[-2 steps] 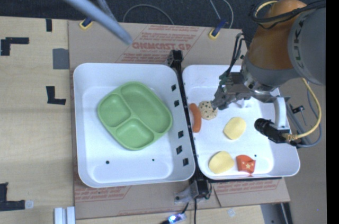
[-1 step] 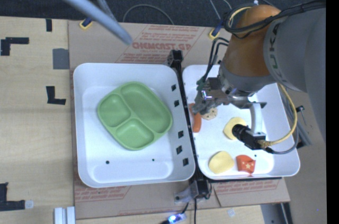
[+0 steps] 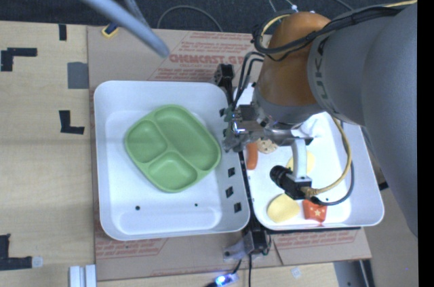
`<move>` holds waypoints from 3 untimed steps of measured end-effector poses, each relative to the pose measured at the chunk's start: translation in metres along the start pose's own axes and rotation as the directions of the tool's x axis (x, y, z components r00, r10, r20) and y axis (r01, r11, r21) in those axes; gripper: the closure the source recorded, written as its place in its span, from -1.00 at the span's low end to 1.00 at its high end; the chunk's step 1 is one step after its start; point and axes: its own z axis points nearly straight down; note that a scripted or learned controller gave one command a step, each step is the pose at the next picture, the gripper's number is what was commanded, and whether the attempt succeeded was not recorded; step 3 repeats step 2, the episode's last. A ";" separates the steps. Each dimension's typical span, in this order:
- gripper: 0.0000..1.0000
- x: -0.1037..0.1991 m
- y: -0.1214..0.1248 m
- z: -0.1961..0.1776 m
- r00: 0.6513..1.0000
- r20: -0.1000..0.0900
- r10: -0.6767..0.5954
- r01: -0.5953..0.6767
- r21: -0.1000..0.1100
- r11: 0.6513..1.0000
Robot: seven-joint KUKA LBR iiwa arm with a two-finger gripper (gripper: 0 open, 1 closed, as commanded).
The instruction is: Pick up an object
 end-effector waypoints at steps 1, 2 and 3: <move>1.00 0.044 0.000 -0.005 1.000 0.000 -0.001 0.001 -0.001 1.000; -1.00 0.041 0.000 -0.005 1.000 0.001 0.003 -0.003 0.000 1.000; -1.00 0.041 0.000 -0.005 1.000 0.001 0.003 -0.003 0.000 1.000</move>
